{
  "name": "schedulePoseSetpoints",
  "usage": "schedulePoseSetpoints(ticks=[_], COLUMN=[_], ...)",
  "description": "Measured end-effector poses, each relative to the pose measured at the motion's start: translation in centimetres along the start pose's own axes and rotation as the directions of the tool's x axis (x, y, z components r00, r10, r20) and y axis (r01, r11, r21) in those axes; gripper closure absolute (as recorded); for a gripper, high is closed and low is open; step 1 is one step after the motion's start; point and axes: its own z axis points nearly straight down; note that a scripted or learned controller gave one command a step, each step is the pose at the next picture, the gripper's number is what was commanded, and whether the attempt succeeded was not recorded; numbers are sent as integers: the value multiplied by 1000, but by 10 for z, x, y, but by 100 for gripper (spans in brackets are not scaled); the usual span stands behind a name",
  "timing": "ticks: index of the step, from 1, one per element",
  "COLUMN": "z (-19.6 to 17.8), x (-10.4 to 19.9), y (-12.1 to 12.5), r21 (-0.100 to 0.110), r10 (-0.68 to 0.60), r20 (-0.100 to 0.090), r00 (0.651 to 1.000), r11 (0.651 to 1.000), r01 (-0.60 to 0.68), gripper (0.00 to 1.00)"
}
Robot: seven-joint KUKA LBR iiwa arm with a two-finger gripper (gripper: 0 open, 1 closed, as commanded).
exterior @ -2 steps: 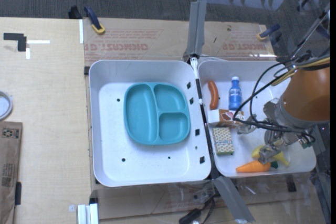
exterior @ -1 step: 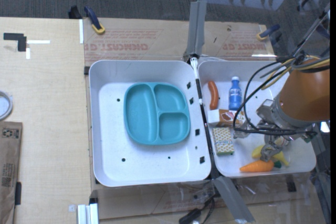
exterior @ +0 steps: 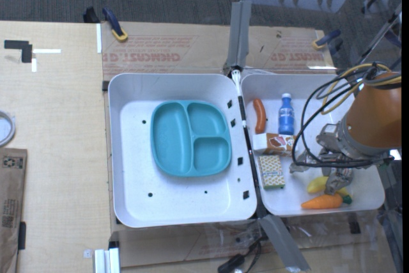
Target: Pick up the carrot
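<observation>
The carrot, orange with a green tip at its right end, lies flat near the front edge of the right bin. My gripper hangs just above and slightly behind it, over a yellow item that sits next to the carrot. The wrist and cables hide much of the gripper. Nothing shows as being held.
The right bin also holds a red sausage, a blue bottle, a brown packet and a pale green box along its left side. A teal divided plate lies in the left bin.
</observation>
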Motion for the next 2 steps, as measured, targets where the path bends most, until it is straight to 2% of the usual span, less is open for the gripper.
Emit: schedulePoseSetpoints(ticks=[1, 2], z=[1, -5], x=[37, 40], y=[-31, -32], r21=[-7, -11], r10=[186, 188], r20=[8, -2], r00=[982, 982], r11=[982, 982], r01=[-186, -188], gripper=[0, 100])
